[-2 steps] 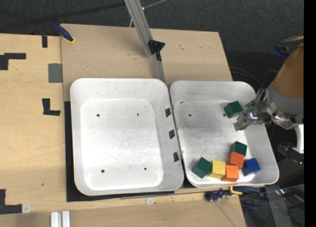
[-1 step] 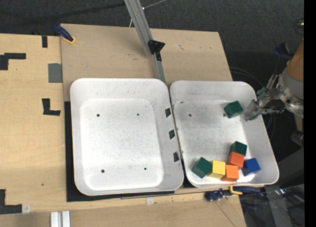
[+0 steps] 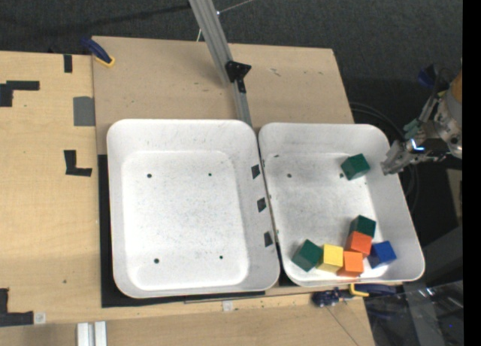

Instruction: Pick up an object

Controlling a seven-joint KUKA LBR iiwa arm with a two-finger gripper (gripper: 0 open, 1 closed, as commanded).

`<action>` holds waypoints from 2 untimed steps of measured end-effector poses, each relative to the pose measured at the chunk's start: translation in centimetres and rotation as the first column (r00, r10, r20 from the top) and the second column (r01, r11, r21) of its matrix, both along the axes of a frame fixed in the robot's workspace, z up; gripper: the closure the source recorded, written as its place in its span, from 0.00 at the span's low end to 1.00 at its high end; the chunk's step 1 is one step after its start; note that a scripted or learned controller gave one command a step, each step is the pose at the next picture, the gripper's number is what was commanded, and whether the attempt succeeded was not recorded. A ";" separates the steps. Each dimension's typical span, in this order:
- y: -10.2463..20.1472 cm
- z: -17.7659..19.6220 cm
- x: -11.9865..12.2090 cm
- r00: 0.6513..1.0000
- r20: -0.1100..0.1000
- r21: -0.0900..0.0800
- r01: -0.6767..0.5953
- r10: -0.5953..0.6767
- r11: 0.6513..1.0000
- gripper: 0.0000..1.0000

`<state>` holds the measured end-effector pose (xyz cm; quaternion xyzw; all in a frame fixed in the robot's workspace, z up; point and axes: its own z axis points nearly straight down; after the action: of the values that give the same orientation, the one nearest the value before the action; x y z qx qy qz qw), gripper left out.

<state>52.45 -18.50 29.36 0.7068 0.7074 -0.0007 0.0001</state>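
Observation:
The right white bin [image 3: 301, 141] holds several small blocks. One green block [image 3: 355, 165] lies alone near its upper right. A cluster sits at the lower right corner: a green block [image 3: 365, 225], an orange block [image 3: 360, 243], a blue block [image 3: 382, 253], a second orange block [image 3: 352, 262], a yellow block [image 3: 332, 256] and another green block [image 3: 307, 254]. My gripper [image 3: 397, 159] hangs at the bin's right rim, just right of the lone green block and apart from it. Nothing shows in its grasp.
The left white bin [image 3: 180, 134] stands beside the right one. A grey metal pole [image 3: 212, 25] slants down from the top to a black clamp [image 3: 237, 72] between the bins. Cables lie off the bench at right.

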 end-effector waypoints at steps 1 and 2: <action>6.0 -1.4 1.5 1.000 0.000 0.002 -0.006 0.006 1.000 1.00; 12.1 -2.3 2.2 1.000 0.000 0.003 -0.006 0.006 1.000 1.00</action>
<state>54.61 -6.40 27.05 0.7046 0.7096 0.0001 -0.0010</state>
